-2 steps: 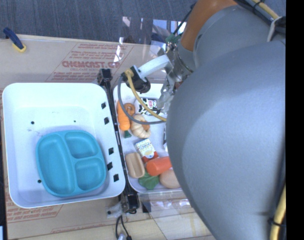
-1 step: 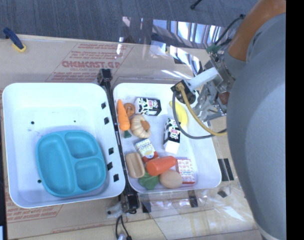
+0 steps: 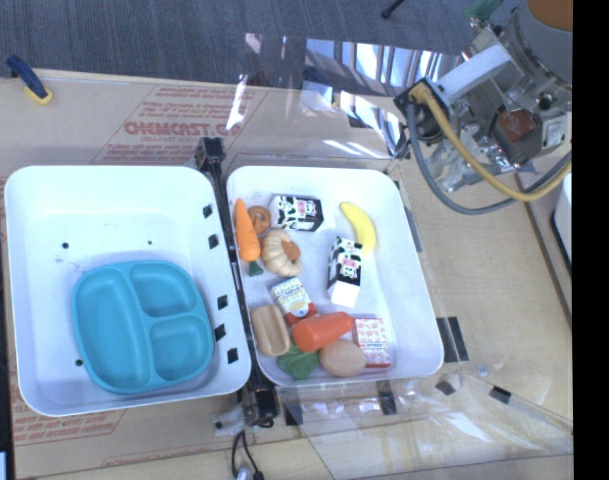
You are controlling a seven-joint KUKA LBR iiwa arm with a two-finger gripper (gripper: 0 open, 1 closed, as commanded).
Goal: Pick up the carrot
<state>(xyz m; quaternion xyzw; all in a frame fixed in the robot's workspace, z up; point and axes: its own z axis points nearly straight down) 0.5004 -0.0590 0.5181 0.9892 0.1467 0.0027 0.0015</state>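
While beside croissant (image 3: 280, 252), carrot (image 3: 246, 230).

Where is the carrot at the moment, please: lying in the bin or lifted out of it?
Lying in the bin. The carrot rests flat along the left wall of the right bin, beside the croissant.

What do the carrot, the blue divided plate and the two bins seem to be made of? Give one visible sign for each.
Carrot: probably moulded toy plastic, with a smooth, even orange surface.
Blue divided plate: plastic, one matte colour with rounded moulded compartments.
Bins: likely thin white plastic, glossy with rounded rims.
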